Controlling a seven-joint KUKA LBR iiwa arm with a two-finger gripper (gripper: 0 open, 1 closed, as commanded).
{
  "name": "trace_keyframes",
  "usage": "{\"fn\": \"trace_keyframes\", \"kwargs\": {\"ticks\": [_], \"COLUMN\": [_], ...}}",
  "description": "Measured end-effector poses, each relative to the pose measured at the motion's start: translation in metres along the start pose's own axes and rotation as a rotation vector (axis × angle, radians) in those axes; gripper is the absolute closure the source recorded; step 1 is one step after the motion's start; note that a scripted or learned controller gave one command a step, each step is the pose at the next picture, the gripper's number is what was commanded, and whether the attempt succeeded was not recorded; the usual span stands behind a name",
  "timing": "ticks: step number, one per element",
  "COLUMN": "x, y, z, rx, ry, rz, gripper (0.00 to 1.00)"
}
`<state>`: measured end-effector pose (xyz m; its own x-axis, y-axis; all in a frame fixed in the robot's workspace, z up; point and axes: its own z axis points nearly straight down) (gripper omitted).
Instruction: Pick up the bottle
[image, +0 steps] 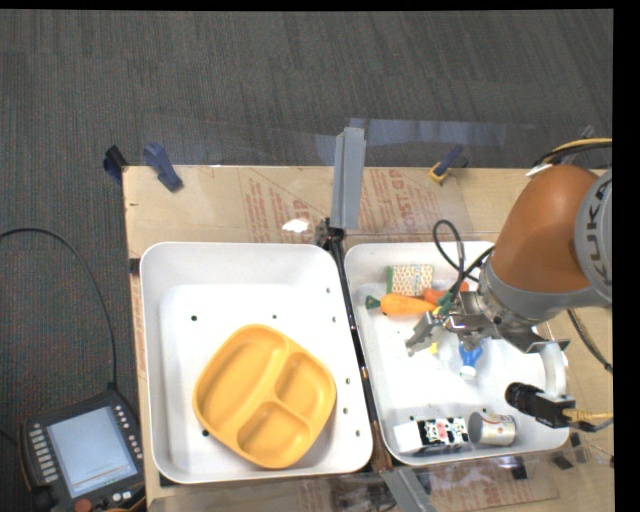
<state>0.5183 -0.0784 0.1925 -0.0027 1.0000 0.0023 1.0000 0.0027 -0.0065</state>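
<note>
A small pale bottle (468, 357) with blue on it lies in the right bin (400, 395), near its middle. My gripper (428, 337) hangs low over that bin, just left of the bottle and below an orange carrot-shaped toy (403, 305). Its metal fingers (413, 344) point to the lower left and stand open, with nothing between them. The grey and orange wrist (540, 250) covers the bin's right side and hides part of the bottle's upper end.
A patterned little box (412, 277) sits at the back of the right bin. A silver can (492, 430) and a black-and-white box (440, 432) lie along its front wall. The left bin (180, 280) holds a yellow divided plate (265, 395).
</note>
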Motion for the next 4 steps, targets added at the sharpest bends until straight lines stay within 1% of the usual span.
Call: {"fn": "trace_keyframes", "kwargs": {"ticks": [1, 2, 3, 4], "x": [-0.097, -0.077, -0.127, -0.127], "y": [0.001, 0.059, 0.044, 0.043], "z": [-0.08, 0.078, 0.105, 0.096], "rx": [-0.005, -0.016, -0.004, -0.002], "ry": [-0.002, -0.005, 0.002, 0.003], "rz": [0.003, 0.091, -0.003, 0.002], "gripper": [0.0, 0.0, 0.0, 1.0]}}
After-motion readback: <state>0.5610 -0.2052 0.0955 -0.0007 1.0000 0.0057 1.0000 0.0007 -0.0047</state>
